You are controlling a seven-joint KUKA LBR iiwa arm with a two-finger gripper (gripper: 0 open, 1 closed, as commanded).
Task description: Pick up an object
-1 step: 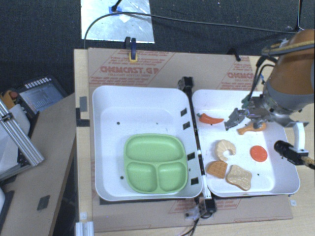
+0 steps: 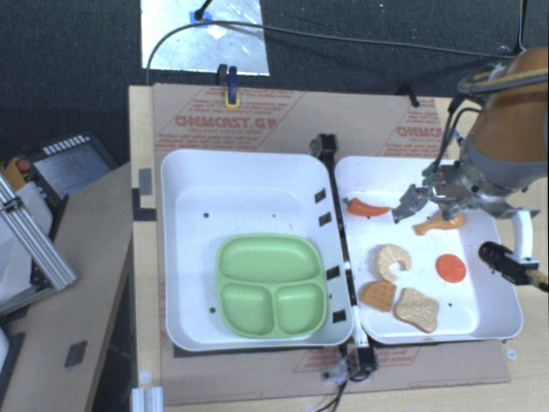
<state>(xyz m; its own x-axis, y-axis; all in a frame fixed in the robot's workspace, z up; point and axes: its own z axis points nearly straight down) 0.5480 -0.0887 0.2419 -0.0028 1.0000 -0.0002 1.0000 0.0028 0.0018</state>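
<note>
Right white bin's (image 2: 506, 320) far edge: my gripper (image 2: 418, 201), jaws spread, nears long red plastic pepper (image 2: 367, 207); I'd centre before closing.

The arm (image 2: 511, 118) runs off the right edge; the tool (image 2: 412, 204) partly covers an orange piece (image 2: 442, 223) (kind unclear).

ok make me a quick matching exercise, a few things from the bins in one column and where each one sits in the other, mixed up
Things:
1. green divided plate
2. red pepper
3. red disc
4. toast slice

Places:
A. right bin, near front edge
B. left bin
C. right bin, far-left area by the divider
D. right bin, toward its right side

Pairs: 1-B, 2-C, 3-D, 4-A
</note>
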